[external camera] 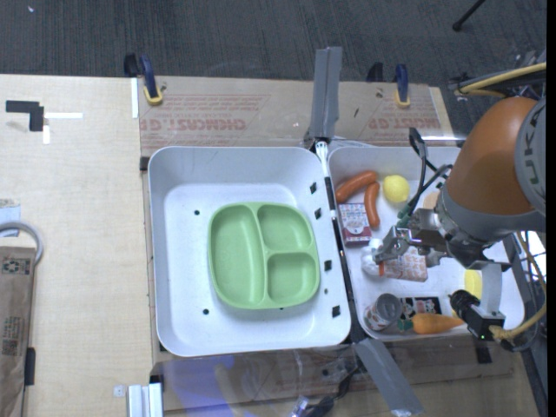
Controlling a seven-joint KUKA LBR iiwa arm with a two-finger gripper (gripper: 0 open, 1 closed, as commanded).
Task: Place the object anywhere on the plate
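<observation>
Two white bins sit side by side on the bench. The left bin (174,233) holds a pale green plate (263,255) with three compartments: one long section on its left and two smaller ones on its right. The plate's long axis runs roughly top to bottom in the view, tilted slightly.

The right bin (512,307) holds a cluster of small items: two orange sausages (363,191) lying at an angle near the top, a yellow lemon (396,188) just beside them, a small red-and-white carton (353,222) below, a round tin (383,309) near the bottom edge, and an orange carrot (434,323) beside it, lying across the view.

The gripper (395,243) hangs low over the middle of the right bin, above a pale packet (407,268). Whether its fingers are apart or closed, or grasping anything, cannot be told. The grey arm with its orange band (495,159) enters from the right.
</observation>
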